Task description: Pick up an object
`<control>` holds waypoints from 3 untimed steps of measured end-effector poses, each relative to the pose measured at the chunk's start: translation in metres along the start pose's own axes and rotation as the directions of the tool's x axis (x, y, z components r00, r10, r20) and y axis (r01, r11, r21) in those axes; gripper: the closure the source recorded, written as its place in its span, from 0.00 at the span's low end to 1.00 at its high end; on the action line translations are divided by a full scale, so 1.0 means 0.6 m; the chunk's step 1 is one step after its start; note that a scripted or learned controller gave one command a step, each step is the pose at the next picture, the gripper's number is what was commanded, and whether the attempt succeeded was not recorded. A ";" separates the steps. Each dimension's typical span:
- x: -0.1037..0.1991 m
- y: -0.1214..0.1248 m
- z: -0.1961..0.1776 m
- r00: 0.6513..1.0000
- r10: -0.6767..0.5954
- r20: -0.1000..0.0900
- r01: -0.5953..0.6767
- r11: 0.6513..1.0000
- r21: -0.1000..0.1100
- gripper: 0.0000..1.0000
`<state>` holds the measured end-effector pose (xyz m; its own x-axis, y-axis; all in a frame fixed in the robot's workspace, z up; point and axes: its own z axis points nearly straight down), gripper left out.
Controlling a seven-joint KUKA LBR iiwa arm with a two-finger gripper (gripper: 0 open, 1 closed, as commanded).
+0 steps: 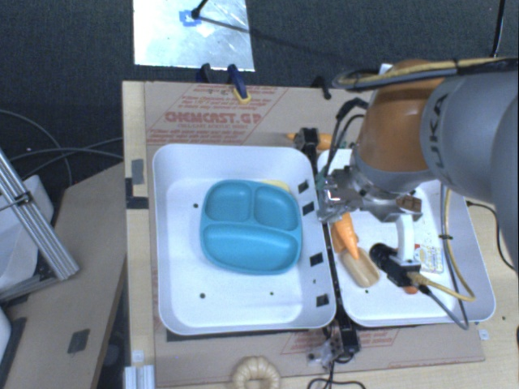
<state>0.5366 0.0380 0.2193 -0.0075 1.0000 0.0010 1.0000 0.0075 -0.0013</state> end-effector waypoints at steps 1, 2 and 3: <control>-0.026 0.018 0.001 1.000 0.007 0.001 -0.007 1.000 -0.003 1.00; 0.002 0.005 -0.014 1.000 0.001 0.000 -0.001 1.000 -0.003 1.00; -0.021 0.005 -0.024 1.000 0.007 0.000 -0.007 1.000 -0.003 1.00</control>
